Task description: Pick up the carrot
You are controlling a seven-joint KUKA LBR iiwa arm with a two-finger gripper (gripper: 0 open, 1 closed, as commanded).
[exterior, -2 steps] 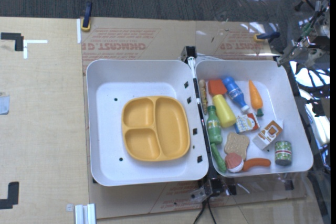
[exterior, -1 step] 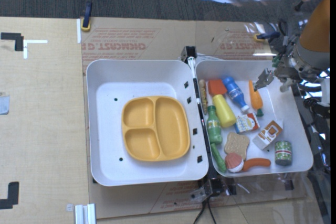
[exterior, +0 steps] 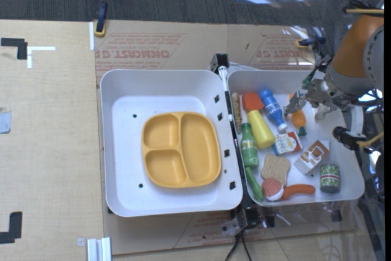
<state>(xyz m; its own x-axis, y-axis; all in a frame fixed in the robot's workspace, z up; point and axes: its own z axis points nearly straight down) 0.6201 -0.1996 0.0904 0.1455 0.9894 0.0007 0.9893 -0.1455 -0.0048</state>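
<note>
The carrot [exterior: 298, 117], small and orange with a green tip toward the near side, is in the far right part of the right bin [exterior: 351, 195]. My gripper [exterior: 300, 101] is directly over its far end, at the tip of the grey arm with the orange band. The wrist hides the place where gripper and carrot meet, so I cannot tell whether they touch or whether the carrot is lifted off the bin floor.
To the left of the carrot lie a blue bottle [exterior: 272, 108], a yellow bottle [exterior: 261, 129] and a green bottle [exterior: 247, 145]. A small carton [exterior: 311, 156], a can [exterior: 329, 178], toast [exterior: 276, 167] and a sausage [exterior: 298, 191] lie nearer. The left bin [exterior: 113, 131] holds a yellow divided plate [exterior: 181, 148].
</note>
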